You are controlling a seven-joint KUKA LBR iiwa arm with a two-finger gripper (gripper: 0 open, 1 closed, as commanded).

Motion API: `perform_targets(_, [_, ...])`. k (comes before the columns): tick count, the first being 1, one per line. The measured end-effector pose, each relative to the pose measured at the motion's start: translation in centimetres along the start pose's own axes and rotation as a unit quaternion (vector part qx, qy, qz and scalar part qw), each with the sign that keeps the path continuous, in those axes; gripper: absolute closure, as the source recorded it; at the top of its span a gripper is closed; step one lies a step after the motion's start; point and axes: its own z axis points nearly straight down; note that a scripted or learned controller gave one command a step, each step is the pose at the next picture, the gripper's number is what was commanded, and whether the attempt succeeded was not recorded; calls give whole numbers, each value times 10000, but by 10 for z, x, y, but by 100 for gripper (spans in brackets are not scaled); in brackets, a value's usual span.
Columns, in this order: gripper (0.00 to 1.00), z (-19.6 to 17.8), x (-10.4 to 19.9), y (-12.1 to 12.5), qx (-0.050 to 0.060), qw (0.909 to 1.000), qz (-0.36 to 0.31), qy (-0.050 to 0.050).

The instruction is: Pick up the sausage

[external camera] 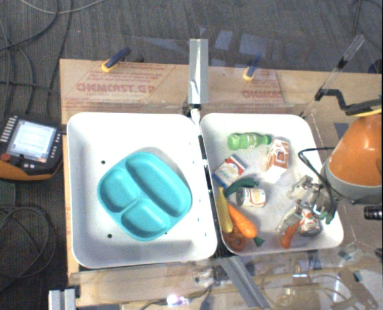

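Robotics lab. Arm with orange band over bench of board and clear panels. Two white bins side by side: right bin under gripper holds toy food; left bin, well left of gripper, holds teal tray. Teach pendant with lit screen on dark carpet, far left of gripper. Loose cables on carpet. Clamps at bench's far edge.

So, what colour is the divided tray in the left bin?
Turquoise; the tray shows clearly in the camera view.
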Motion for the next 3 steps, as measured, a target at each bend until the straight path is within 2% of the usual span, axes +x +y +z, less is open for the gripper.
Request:
perform_targets(1, [0, 0, 5, 20, 10, 9984, 561, 9])
perform_targets(2, [100, -12, 3, 23, -18, 9985, 553, -22])
perform_targets(3, [100, -143, 19, 28, 8, 9999, -148, 90])
